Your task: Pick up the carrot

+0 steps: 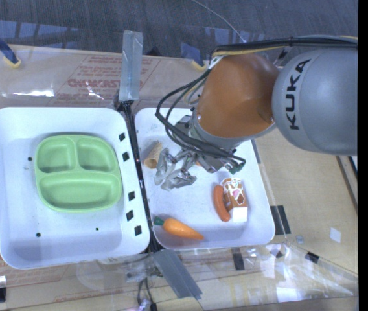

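The carrot point(179, 228), orange with a small green top at its left end, lies near the front edge of the right bin point(260, 219). My gripper point(174, 172) hangs over the middle of that bin, a fair way behind the carrot and apart from it. Its metal fingers point(164, 166) are spread open and hold nothing. The grey arm with its orange band point(236, 99) comes in from the right and hides the back part of the bin.
A red sausage point(221, 203) and a small patterned box point(235, 195) lie right of the carrot. A tan cone-shaped piece point(152, 153) sits by the bin's left wall. The left bin point(9, 193) holds a green divided plate point(78, 172).
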